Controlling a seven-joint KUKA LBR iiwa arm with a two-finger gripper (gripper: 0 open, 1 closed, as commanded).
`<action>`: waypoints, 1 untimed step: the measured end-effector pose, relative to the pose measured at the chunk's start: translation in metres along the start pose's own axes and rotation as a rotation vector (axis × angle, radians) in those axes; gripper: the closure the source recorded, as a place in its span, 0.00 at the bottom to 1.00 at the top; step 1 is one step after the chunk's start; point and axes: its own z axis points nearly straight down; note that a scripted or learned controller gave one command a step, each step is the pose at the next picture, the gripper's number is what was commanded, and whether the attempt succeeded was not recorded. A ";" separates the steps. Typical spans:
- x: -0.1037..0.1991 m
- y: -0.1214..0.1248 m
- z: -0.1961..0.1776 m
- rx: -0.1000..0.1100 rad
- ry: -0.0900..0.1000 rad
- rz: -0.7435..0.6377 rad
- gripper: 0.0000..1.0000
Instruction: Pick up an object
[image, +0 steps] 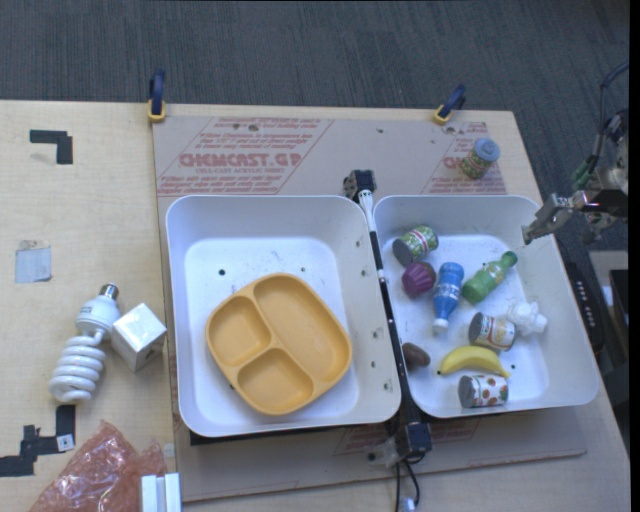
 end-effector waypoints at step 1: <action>0.025 0.035 0.170 -0.001 0.000 -0.001 0.00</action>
